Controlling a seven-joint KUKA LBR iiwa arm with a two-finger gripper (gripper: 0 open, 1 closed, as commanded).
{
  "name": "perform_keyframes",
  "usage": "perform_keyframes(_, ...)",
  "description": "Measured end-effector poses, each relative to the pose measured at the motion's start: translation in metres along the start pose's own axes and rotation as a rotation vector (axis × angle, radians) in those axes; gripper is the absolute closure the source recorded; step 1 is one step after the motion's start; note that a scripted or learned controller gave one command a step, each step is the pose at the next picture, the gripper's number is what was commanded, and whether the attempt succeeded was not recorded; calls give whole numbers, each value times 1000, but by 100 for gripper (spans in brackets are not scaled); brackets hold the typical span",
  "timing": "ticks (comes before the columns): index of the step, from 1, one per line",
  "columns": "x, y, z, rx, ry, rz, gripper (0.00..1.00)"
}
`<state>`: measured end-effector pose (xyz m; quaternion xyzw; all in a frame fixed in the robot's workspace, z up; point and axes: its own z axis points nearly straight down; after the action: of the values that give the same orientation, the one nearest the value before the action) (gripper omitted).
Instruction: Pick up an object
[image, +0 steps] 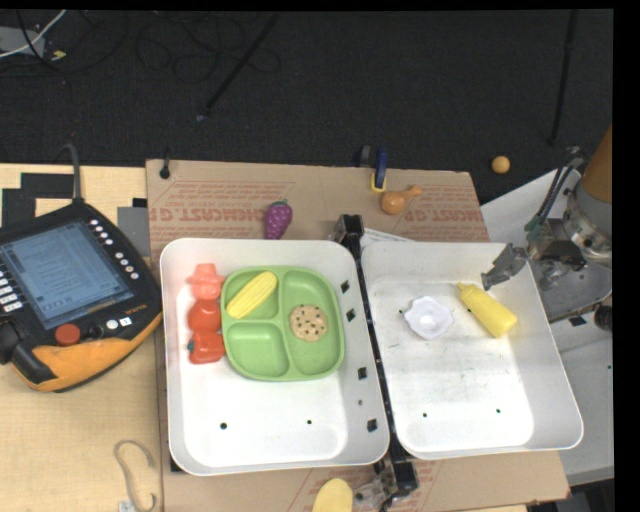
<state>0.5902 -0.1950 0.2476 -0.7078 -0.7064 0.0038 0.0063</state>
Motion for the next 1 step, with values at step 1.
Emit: perform_keyframes(1,0,2,-8,-12,-3,-2,0)
